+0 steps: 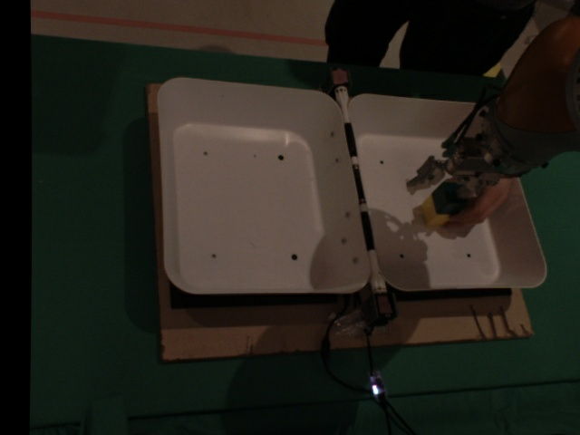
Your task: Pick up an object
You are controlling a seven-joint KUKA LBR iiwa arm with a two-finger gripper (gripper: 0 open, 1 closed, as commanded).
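Note:
My gripper (436,183) hangs over the right bin (507,275), towards its right side, at the end of the grey arm with the orange band (544,66). Directly under and against the gripper is a small yellow and blue object (438,208). A tan, rounded object (482,204) lies just to its right, partly under the wrist. The dim light hides whether the yellow and blue object is gripped or lying on the bin floor. The gripper's shadow (399,229) falls on the floor to the left.
The left bin (181,270) shows only small dark specks. A black and white divider strip (355,166) runs between the bins, with cables (362,370) trailing off the front. Both bins rest on a cardboard sheet (272,338) on green cloth. A person in dark clothes (408,16) stands behind the bench.

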